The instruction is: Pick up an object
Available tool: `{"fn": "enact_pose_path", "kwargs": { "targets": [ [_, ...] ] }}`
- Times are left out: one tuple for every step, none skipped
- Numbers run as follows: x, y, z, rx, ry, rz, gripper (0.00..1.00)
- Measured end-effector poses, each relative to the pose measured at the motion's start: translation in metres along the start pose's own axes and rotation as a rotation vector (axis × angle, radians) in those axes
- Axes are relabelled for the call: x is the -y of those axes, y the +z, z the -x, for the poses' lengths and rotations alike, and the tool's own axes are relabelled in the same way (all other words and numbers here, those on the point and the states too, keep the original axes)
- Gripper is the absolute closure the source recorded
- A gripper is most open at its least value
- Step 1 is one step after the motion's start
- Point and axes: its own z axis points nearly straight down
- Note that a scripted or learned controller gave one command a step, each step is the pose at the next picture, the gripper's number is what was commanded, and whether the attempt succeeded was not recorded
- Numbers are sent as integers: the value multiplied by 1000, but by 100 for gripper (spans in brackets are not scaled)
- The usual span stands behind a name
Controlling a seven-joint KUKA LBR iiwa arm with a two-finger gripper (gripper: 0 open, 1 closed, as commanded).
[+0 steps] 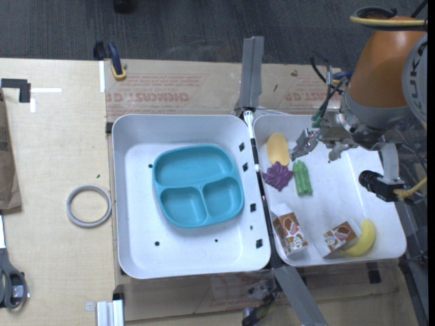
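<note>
Scissors (12,285) lie nearest us at the lower left edge of the tabletop (51,148), with a grey ring (89,205) a little farther up, left of the left bin (126,202).

In the left bin we see a blue divided plate (198,185) with three compartments, lying roughly in the middle.

In the right bin (387,243) the nearest things sit along the front wall: a small brown-and-white carton (289,232) at the front left, a second carton (339,237) toward the front right, and a yellow banana (361,239) touching that second carton on its right side.

Farther in we see a green vegetable-shaped piece (302,179) lying lengthwise, just beside a purple bunch of grapes (278,176) to its left. A yellow lemon-like piece (276,147) rests just behind the grapes, close to the wall shared by the two bins.

The gripper (317,143) hangs over the far part of the right bin, to the right of the yellow piece and above the green one. We cannot tell how it is set, and we see nothing held in it. The grey arm with its orange band (384,60) comes in from the right.

Beyond the bins we see a brown cardboard sheet (170,87) with red lettering, and a blue-and-yellow clamp (115,60) at its left end.
</note>
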Motion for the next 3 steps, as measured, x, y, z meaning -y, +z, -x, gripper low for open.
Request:
{"fn": "enact_pose_path", "kwargs": {
  "targets": [
    [0, 0, 0, 0, 0, 1, 0],
    [23, 85, 34, -1, 96, 0, 0],
    [12, 134, 30, -1, 53, 1, 0]
  ]
}}
